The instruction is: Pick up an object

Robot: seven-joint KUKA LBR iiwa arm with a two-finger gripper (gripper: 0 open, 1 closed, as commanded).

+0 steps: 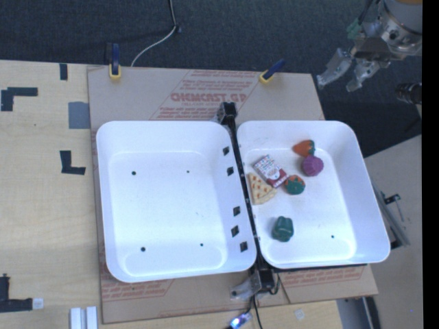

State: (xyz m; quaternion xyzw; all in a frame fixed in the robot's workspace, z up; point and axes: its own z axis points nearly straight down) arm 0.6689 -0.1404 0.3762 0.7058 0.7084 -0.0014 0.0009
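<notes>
Smooth, glossy white plastic bins (343,252) sit on a matt brown cardboard sheet (199,98).

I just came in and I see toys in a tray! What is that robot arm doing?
The robot is supposed to pick up one toy. Its gripper is up at the top right, outside the bins, with its fingers apart and nothing between them. The toys lie in the right bin: an orange piece, a purple one, a green pepper, a small red and white packet, a pizza slice and a green and orange piece.
</notes>
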